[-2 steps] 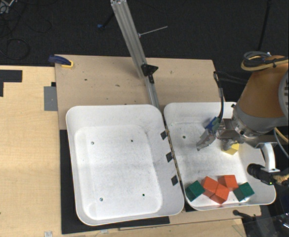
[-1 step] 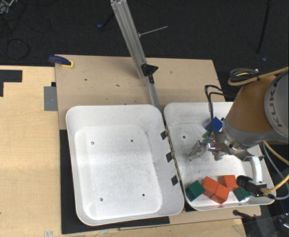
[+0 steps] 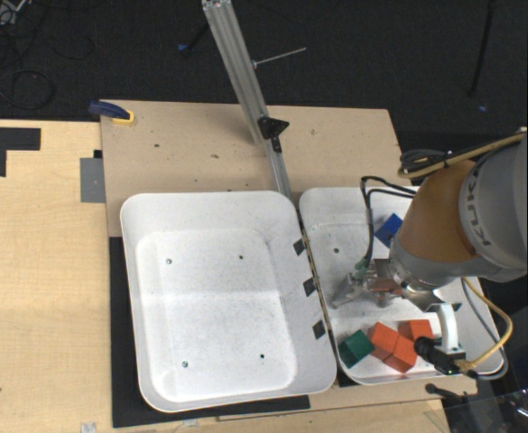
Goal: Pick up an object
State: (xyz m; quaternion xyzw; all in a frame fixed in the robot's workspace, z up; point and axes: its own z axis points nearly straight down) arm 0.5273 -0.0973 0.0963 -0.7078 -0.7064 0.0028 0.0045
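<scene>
Can't tell the finger state: the gripper (image 3: 358,287) is low in the right bin (image 3: 336,219), blurred and half under the wrist, so no grasp can be confirmed. It sits mid-bin, near the divider side where the two bins meet, over bare white floor.

Candidates: green block (image 3: 356,346) at the near-left corner, close to the bin rim. Orange block (image 3: 393,345) just beside it on its right; a second orange block (image 3: 417,330) is just beyond that, next to a white part of the arm's tooling. Blue block (image 3: 388,229) is farther back, partly hidden by the arm (image 3: 453,219).

Room: the near cluster is tight against the front rim and packed together. The bare floor at the back-left of the right bin is open. Left bin (image 3: 214,296) has a wide bare floor.
</scene>
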